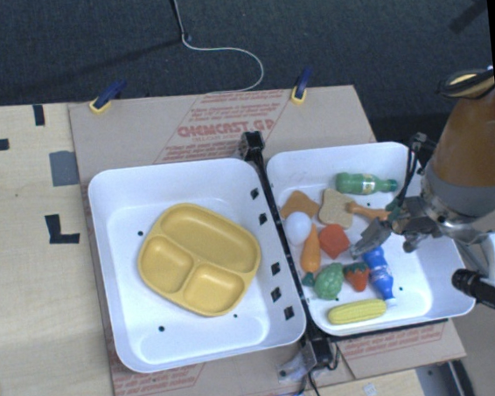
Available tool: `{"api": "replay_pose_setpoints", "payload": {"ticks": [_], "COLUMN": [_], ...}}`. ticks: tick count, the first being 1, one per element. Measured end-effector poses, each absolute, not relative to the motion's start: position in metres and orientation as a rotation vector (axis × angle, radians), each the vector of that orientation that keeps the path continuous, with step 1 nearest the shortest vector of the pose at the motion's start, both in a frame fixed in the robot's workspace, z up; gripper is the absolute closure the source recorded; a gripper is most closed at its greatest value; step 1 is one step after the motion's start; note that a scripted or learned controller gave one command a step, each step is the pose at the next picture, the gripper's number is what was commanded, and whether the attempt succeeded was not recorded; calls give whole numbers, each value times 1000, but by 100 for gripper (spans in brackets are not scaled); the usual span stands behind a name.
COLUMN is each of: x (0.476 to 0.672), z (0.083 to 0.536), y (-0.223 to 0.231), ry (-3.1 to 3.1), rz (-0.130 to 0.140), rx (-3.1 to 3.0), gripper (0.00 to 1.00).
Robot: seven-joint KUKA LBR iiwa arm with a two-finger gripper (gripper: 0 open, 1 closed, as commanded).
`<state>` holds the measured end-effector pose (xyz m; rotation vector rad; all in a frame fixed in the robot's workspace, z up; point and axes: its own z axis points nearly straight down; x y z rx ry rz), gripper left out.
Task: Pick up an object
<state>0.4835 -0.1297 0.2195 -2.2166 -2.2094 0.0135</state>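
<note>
The right bin (401,154) holds several toy foods: a green bottle (365,182), a tan bread slice (335,208), a white egg (297,227), an orange carrot (311,249), a red block (333,241), a green broccoli (329,281), a blue bottle (379,274) and a yellow corn cob (356,312). My gripper (382,236) reaches in from the right and hangs low over the middle of this bin, just above the blue bottle and right of the red block. It looks open, with nothing visibly between its fingers.
The left bin (111,198) holds a yellow divided plate (199,257). A black divider (272,225) separates the two bins. The arm's body (472,160) stands over the right bin's right wall. Blue and yellow clamps (301,81) hold the cardboard behind the bins.
</note>
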Motion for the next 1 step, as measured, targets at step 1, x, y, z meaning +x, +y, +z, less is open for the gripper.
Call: {"api": "replay_pose_setpoints", "payload": {"ticks": [1], "x": [486], "z": [225], "y": [-129], "ry": [-2221], "rz": [2], "rx": [-2220], "gripper": [0]}}
